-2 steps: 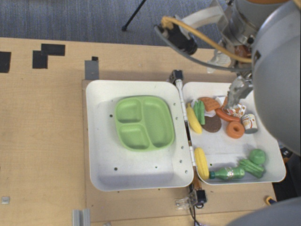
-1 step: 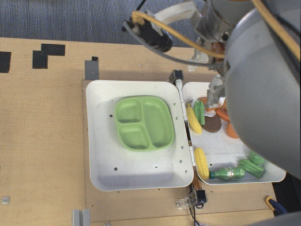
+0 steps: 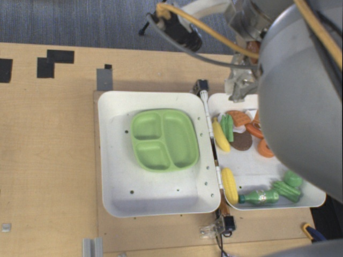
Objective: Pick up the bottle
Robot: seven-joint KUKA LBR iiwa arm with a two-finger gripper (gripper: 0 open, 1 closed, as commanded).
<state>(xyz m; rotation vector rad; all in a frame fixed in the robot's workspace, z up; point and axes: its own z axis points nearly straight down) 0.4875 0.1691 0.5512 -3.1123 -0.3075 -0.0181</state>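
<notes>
The arm (image 3: pixel 300 90) comes in from the right and its grey bulk covers much of the right bin (image 3: pixel 268 203). The hand (image 3: pixel 239 90) sits above the far edge of that bin, near the top of the divide between the two bins. Whether it is open or closed cannot be told from this angle, and nothing can be seen gripped in it. A yellow cable (image 3: pixel 214 33) and a black hose loop over the far side of the surface (image 3: pixel 48 159), just behind the hand.

The bottle (image 3: pixel 259 198) is green and lies on its side along the near wall of the right bin, well apart from the hand. Its cap end points left, close to a yellow corn cob (image 3: pixel 229 185) that lies beside the bin's left wall. Just to the right of the bottle lie more green pieces (image 3: pixel 288 186), partly under the arm.

Farther back in the same bin, a second yellow piece (image 3: pixel 220 135) lies along the left wall with a green pod (image 3: pixel 227 127) just beside it. Next to them are a brown disc (image 3: pixel 242 142) and several orange pieces (image 3: pixel 252 123), some hidden by the arm.

The left bin (image 3: pixel 123 197) holds a green tray (image 3: pixel 163 139) with three compartments, set near its middle.
</notes>
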